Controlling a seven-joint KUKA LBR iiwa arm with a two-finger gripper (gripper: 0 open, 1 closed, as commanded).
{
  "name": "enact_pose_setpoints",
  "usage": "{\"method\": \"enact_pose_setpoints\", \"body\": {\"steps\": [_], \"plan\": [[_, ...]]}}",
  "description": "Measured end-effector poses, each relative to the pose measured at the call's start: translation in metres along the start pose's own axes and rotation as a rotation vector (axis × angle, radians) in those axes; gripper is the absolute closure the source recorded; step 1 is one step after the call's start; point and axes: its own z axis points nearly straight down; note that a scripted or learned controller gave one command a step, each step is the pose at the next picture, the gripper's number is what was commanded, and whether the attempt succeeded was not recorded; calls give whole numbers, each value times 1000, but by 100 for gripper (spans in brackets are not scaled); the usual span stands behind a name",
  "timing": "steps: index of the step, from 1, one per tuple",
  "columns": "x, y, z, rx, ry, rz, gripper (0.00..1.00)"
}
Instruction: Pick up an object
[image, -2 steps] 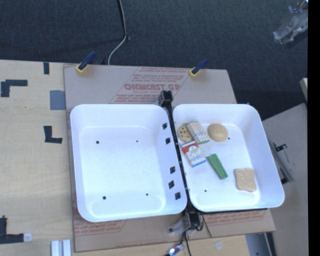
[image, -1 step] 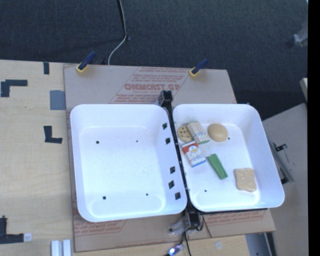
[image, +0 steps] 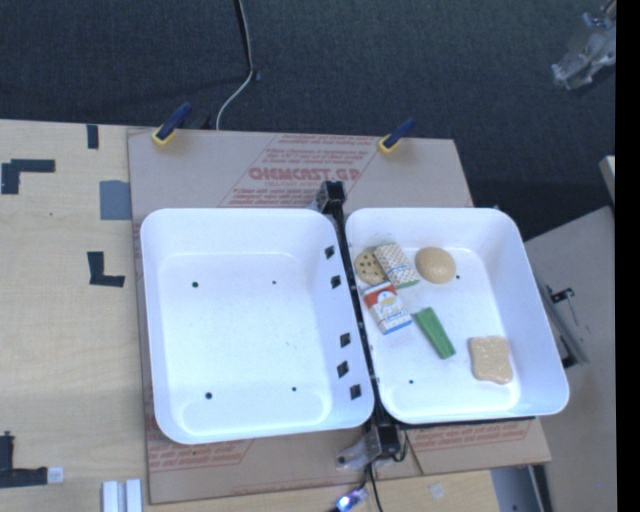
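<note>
Green block (image: 435, 332) in right bin (image: 520, 250), beside small carton (image: 388, 308).

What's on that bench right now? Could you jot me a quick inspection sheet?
Surface: cardboard sheet on a wooden bench, held by two clamps; two white bins side by side.
Job's things: in the right bin, a cookie, patterned box, round bun, red-and-white box, green block, tan piece.
Clutter: left bin holds no items; black tape marks on the bench.
Gripper: blurred grey shape at top right, far from the bins; state unclear.
Cables: one cable running from the top to the cardboard's rear edge.
Surroundings: dark carpet.
</note>
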Motion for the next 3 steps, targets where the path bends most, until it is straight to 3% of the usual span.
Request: {"method": "enact_pose_setpoints", "body": {"steps": [1, 2, 3], "plan": [[-51, -1, 1, 1, -2, 6, 100], [14, 0, 0, 1, 1, -2, 100], [-37, -1, 1, 1, -2, 6, 100]]}}
